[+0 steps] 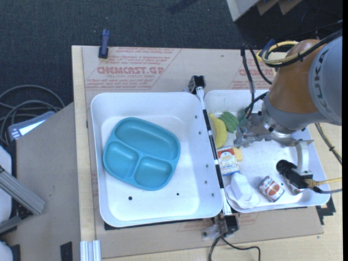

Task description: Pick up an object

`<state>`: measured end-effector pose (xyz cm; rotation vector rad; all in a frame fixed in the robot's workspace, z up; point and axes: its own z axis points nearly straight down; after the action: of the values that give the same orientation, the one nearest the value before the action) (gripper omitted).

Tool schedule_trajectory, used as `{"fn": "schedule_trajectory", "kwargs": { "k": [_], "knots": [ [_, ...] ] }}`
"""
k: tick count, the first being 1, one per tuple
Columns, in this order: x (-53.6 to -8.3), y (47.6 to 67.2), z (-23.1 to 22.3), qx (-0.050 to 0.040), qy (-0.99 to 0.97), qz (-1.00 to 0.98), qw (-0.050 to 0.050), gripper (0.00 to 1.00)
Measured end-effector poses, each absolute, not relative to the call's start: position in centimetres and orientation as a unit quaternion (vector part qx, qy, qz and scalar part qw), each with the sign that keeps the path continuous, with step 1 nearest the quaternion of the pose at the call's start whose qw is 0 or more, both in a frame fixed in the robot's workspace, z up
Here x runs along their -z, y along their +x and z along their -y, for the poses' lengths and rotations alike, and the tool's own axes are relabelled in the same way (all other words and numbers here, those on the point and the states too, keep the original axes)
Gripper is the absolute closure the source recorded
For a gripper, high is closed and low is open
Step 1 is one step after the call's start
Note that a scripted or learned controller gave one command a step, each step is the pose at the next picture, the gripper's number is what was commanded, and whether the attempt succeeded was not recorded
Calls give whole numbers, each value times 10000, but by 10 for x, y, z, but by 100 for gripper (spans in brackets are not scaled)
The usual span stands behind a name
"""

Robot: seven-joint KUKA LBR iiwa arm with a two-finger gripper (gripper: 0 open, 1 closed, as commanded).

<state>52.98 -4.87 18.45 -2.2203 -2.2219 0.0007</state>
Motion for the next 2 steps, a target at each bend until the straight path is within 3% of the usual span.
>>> {"fn": "schedule_trajectory", "kwargs": {
  "k": [2],
  "knots": [
    [-204, 531, 48, 3, -7062, 7080, -13, 100]
  ]
}}
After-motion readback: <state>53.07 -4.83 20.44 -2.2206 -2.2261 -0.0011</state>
